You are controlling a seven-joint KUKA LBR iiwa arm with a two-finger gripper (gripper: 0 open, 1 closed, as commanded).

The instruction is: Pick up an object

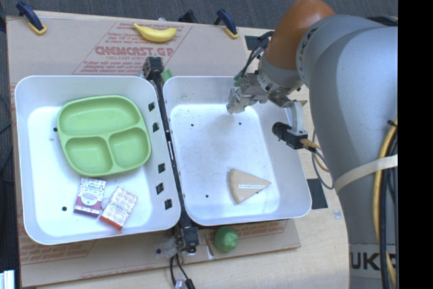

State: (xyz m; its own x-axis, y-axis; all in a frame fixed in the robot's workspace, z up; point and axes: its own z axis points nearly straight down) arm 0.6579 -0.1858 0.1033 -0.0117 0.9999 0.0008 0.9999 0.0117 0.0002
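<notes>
One round green ball (226, 238) sits on the worktop's (81, 44) near edge; two small printed packets (106, 202); cardboard reads "CHEMCAST GP"; tool (238, 103) state unclear.

Both bins (27, 145) were white, the left one carrying a pale green divided plate (103, 134) and two small red-and-white patterned packets (106, 202). A tan wedge (245, 185) lay in the right bin, while a yellow banana (155, 31) rested on brown cardboard (81, 44) printed with red lettering. The arm (352, 78) was grey with an orange band (298, 24), and a green ball (226, 238) sat on the tabletop (318, 260).
</notes>
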